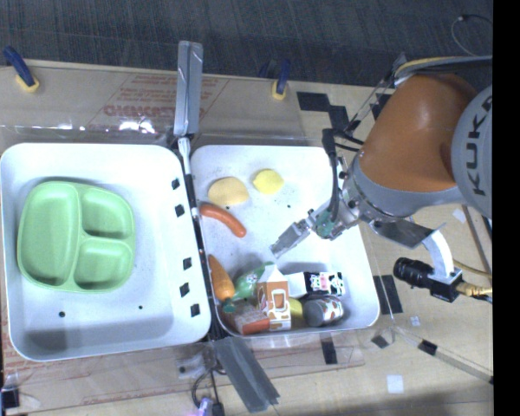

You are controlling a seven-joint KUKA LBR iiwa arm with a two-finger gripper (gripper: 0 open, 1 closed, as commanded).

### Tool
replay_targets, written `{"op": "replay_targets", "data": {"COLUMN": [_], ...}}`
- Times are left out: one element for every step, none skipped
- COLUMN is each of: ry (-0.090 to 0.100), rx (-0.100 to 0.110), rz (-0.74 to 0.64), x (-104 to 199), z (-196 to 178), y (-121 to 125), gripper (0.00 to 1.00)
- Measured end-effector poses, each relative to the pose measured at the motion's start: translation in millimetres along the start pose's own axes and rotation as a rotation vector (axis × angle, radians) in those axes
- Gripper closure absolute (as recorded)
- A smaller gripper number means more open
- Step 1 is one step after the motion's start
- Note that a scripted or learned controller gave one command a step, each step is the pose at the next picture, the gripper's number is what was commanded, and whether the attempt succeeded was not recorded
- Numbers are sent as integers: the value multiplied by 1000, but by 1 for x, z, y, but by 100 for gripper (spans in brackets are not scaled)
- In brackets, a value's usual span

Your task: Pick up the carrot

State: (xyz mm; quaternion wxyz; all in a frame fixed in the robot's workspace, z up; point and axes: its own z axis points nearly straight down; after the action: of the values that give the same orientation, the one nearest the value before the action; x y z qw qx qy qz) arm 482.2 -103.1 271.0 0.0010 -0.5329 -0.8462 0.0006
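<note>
Carrot (221, 278) is lying against the left wall of the right bin (357, 258), just below the sausage (223, 219). It is looking light, stiff and smooth; gripping mid-body across its width seems best. Right of the carrot, the gripper (286, 238) is hovering; jaw state cannot be told.

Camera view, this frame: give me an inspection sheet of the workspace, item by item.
Surface: bench bearing two white bins, left bin, right bin.
Job's things: carrot lying at the right bin's left wall, not held.
Clutter: green divided plate in left bin; sausage, two yellow pieces, cartons and toys in right bin.
Grippers: claw over right bin, apart from carrot.
Cables: wires at right.
Surroundings: blue clamps, dark floor.
</note>
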Motion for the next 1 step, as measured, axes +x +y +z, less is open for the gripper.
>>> {"op": "replay_targets", "data": {"ry": [-1], "rx": [0], "rz": [-329], "x": [32], "z": [58], "y": [10], "gripper": [0]}}
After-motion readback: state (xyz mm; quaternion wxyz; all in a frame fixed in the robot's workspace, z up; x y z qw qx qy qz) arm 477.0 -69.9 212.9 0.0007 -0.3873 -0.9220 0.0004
